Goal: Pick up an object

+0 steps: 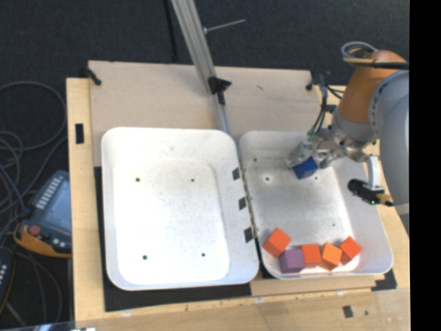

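Note:
A blue cube [305, 168] hangs over the far part of the right bin [324, 205], between the fingers of my gripper [309, 158], which is shut on it. The grey arm with its orange band [362, 95] reaches in from the right. At the near edge of the same bin lie several orange cubes [278, 242] and one purple cube [291, 259].
The left bin [169, 205] sits beside the right one on the wooden bench. A slanted metal pole [196, 40] rises behind the bins. Cables and a pendant [45, 212] lie off the bench to the left.

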Tool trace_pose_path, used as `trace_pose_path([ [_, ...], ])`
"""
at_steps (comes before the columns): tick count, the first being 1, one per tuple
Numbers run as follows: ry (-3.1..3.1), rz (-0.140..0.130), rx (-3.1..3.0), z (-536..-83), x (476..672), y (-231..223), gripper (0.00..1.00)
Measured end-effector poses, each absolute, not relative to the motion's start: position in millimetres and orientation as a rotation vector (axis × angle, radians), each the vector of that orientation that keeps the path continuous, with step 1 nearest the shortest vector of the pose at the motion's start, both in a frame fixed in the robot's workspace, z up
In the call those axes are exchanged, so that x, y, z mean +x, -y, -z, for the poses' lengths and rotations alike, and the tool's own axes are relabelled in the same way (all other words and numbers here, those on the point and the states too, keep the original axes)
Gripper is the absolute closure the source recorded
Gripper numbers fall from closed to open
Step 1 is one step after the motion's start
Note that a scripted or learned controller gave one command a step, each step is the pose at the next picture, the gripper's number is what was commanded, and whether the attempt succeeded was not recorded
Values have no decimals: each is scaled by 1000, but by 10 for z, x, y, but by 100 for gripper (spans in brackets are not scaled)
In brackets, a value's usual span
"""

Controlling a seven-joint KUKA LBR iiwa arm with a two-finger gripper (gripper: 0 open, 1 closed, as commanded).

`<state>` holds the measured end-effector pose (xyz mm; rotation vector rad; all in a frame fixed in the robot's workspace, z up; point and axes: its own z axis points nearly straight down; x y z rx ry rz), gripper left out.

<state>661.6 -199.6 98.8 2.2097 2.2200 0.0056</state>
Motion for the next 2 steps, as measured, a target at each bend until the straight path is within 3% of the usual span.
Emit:
trace_pose_path([
  [1, -2227, 2, 2206, -1095, 6592, 1999, 100],
  [2, -2225, -7, 2211, -1621, 6687, 1458, 100],
])
